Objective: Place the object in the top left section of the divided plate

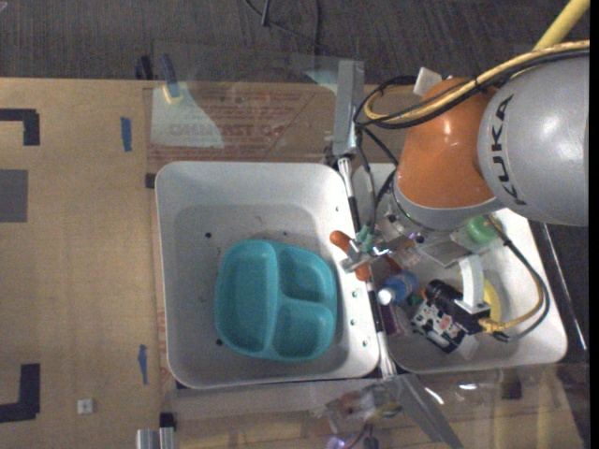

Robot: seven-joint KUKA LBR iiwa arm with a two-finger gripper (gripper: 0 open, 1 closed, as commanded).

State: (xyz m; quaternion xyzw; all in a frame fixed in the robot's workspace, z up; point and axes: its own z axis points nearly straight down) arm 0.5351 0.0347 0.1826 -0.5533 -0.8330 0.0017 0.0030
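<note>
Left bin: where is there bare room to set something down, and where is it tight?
The left bin has bare floor above the teal divided plate, toward its far wall, and a strip along its left wall. All plate sections look bare. The right bin is crowded: the arm, cables and small objects.

Two white bins sit on the counter. One teal divided plate has three sections. One arm is present.

Matt teal plastic plate; smooth white plastic bins.
</note>
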